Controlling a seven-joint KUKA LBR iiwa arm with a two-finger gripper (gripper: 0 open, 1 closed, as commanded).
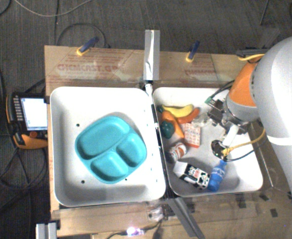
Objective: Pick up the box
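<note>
Altogether two white bins (56, 133), one box (192, 135) (right bin), one blue tray (111, 148).

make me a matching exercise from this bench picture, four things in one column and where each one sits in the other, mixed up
Things
1. blue divided tray
2. banana
3. blue bottle
4. box

Places
A. near front edge of the right bin
B. middle of the left bin
C. back of the right bin, near the divider
D. middle of the right bin, just in front of the banana

Pairs: 1-B, 2-C, 3-A, 4-D
</note>
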